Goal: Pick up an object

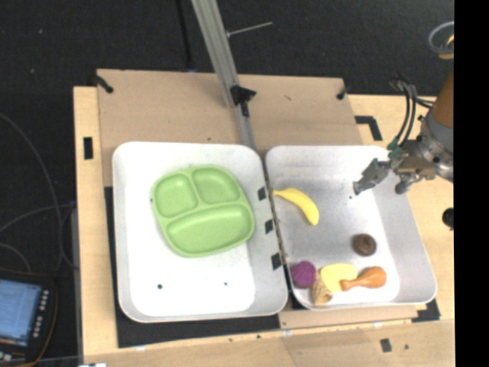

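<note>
At the near edge of the right bin (397,205) a small crowd lies packed together: a purple ball (303,273), a yellow piece (337,274) touching it, a tan scrap (321,293) just below, and an orange gourd-shaped toy (365,279) against the yellow piece. A grab here could go wrong because a finger may land on a neighbour, shove the pile, or jam against the bin wall. A little farther back a brown round thing (364,244) sits alone; being low and rounded, it could roll or slip out. The banana (299,204), yellow, curved and slanted, lies apart near the bin's left wall; it is the easiest target, though a grip along its length would likely slide off. Farthest, the gripper (373,177) hangs over the bin's back right, fingers seemingly spread and holding nothing. The left bin (137,281) holds a green tray (203,211).
</note>
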`<move>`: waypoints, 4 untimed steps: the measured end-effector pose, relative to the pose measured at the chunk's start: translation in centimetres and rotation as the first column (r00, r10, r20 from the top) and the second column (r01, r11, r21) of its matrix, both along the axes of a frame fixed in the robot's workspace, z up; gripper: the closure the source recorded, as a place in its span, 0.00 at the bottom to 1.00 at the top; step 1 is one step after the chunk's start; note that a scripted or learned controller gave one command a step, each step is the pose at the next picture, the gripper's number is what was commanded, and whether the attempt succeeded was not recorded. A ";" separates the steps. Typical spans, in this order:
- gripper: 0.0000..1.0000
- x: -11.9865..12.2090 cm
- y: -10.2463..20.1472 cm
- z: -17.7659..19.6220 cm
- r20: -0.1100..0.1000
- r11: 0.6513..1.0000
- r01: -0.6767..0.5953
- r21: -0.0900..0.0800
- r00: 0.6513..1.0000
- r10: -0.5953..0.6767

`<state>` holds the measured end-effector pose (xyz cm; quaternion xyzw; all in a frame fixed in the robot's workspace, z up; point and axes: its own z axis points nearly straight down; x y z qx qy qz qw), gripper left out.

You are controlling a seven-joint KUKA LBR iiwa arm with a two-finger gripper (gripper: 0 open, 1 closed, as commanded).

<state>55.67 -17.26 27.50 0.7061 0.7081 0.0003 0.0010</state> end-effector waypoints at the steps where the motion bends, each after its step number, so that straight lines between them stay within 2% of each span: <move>1: 0.00 0.0 0.0 0.0 0.000 1.000 0.001 0.000 1.000 -0.001; 2: 0.00 0.3 -0.4 -6.2 -0.007 1.000 0.003 0.000 1.000 -0.003; 3: 0.00 0.7 -0.8 -10.6 -0.004 1.000 0.003 0.000 1.000 -0.003; 4: 0.00 0.6 -0.7 -16.9 -0.007 1.000 0.004 0.001 1.000 -0.004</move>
